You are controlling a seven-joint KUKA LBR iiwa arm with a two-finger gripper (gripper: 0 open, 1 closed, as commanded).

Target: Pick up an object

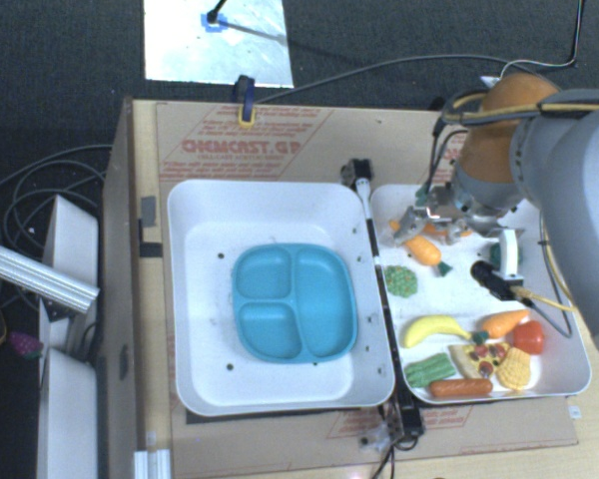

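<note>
Here the gripper hangs over the far end of the right bin, just above one orange carrot; whether it is spread or pinching I cannot tell. Nearer lie one broccoli, one banana, one tomato, one sausage. The left bin holds one blue divided plate.

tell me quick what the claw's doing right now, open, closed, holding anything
Claw: low in the right bin, over the carrot; open or closed cannot be told, and no hold is visible.
</note>
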